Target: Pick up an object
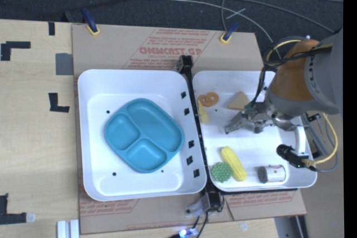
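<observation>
Nearest you, along the right bin's (254,185) front edge, sit a green knobbly ball (221,171), a yellow corn cob (233,163) touching it, and a small grey cylinder (272,174) on its side. Further back you see a tan wedge (239,101), an orange pretzel-like ring (208,99) and a pale yellow piece (202,113) by the divider. Your gripper (237,123) hangs low over the bin's middle, between wedge and corn; you cannot tell whether its fingers are apart or together. Your left bin (97,175) holds a blue divided plate (143,134).
</observation>
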`<state>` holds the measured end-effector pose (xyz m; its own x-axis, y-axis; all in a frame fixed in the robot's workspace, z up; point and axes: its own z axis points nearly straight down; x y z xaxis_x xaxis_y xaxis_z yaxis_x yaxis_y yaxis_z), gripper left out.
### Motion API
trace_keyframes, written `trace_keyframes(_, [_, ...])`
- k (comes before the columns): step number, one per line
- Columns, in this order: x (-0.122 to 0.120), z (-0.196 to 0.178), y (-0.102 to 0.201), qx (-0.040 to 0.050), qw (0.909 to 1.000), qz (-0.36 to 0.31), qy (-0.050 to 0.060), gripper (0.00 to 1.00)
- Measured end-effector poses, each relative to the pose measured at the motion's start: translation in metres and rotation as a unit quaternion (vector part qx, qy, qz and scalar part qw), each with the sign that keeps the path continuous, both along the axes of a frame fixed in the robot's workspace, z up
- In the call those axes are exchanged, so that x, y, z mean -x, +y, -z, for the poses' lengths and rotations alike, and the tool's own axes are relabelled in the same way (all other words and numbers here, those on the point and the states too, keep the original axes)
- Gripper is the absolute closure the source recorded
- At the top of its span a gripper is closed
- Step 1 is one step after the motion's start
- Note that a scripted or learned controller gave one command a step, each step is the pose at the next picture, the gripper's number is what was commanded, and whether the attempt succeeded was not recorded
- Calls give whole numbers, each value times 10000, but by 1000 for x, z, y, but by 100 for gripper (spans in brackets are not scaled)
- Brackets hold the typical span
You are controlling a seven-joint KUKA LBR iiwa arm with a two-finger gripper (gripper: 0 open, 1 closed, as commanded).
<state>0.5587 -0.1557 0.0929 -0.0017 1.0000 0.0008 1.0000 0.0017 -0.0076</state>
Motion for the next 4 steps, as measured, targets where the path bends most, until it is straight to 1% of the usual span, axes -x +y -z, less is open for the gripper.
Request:
trace_keyframes(1, [-1,-14,0,3,10000,-7,-21,100])
trace_keyframes(2, [6,-71,-5,11,10000,8,-57,100])
trace_keyframes(3, [5,-112,-5,11,10000,3,-56,100])
trace_keyframes(4, [-4,-117,43,-3,10000,-22,-42,100])
